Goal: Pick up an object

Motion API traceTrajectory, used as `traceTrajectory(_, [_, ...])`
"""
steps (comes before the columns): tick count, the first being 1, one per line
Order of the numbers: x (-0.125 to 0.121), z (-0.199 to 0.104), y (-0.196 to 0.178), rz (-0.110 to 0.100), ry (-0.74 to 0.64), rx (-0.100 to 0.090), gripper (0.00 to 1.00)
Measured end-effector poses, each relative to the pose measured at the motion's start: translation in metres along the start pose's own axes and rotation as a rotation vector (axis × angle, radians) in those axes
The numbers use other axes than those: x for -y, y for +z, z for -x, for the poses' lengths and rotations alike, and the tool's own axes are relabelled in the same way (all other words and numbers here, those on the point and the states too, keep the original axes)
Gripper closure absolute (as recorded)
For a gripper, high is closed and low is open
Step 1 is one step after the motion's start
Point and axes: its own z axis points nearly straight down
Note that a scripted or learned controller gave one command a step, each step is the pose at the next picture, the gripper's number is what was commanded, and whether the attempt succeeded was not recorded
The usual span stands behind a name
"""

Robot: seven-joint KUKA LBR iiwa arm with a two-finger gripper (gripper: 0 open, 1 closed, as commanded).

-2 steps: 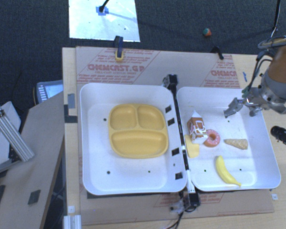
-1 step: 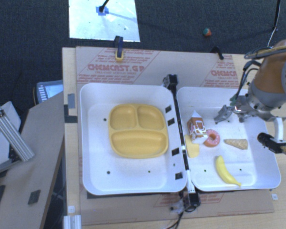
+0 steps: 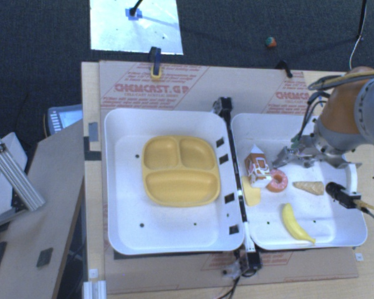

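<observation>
Nearest to the camera lies a banana (image 3: 297,223), at about five o'clock in the right bin (image 3: 355,232), with its tip pointing toward the bottom corner. Going up from it, toward eleven o'clock, I see a flat yellow piece (image 3: 252,195) that looks like a cheese slice, close to the divider between the two bins. Just above this piece stands a small milk carton (image 3: 257,167), white with a brown-orange print, and it seems to touch a pink-orange doughnut (image 3: 277,181) at its three o'clock side. Further to three o'clock from the doughnut, a little apart, lies a tan wedge (image 3: 309,187) like an ice cream cone.

My gripper (image 3: 285,155) is low over the right bin, at about one o'clock from the doughnut and just beside the carton's upper right. How far the gripper is open I cannot tell from this angle, and I see no object held in it. My arm (image 3: 349,114) comes in from three o'clock, with the orange band above the wrist.

At nine o'clock from all this, the left bin (image 3: 121,167) holds a yellow divided plate (image 3: 179,170) with three compartments, lying flat near its middle. Both bins rest on a cardboard sheet (image 3: 193,83) with red letters.
</observation>
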Motion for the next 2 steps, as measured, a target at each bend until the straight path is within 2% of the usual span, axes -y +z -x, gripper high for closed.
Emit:
traceTrajectory(1, [-0.001,0.001,-0.013,0.005,-0.001,0.002,1.0])
traceTrajectory(2, [-0.004,0.003,-0.078,0.009,-0.001,0.002,1.0])
